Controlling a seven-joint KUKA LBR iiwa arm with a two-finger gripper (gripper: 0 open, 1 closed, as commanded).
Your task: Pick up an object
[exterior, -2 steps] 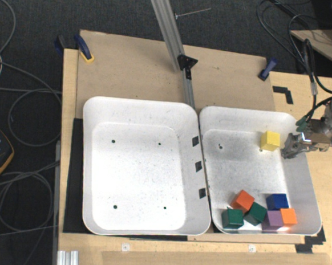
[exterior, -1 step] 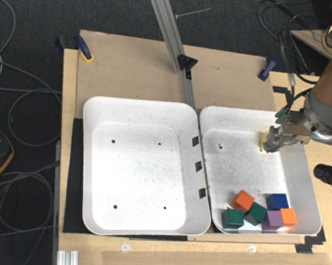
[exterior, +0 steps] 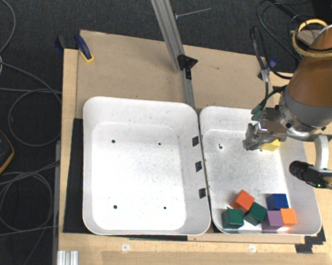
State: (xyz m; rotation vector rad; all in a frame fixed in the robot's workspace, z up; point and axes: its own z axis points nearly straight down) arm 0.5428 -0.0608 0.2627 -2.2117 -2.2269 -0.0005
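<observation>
A: Gripper (exterior: 256, 141) hangs over the upper part of the right bin (exterior: 225, 179), close to its back rim. A yellow block (exterior: 271, 145) peeks out just beside it.

B: Pinching it?

A: Can't tell; the arm's body hides the tips, so spread or pressed together is anyone's call.

B: The rest of the blocks?

A: Bunched in the bin's lower right corner: orange block (exterior: 243, 200), dark green block (exterior: 257, 213), green block (exterior: 233, 219), purple block (exterior: 273, 219), blue block (exterior: 277, 201), a second orange cube (exterior: 289, 216). They touch one another and crowd the front rim.

B: Open room?

A: Plenty. The middle of the right bin is bare, and the left bin (exterior: 140, 167) lies wide open across the surface (exterior: 131, 69).
</observation>
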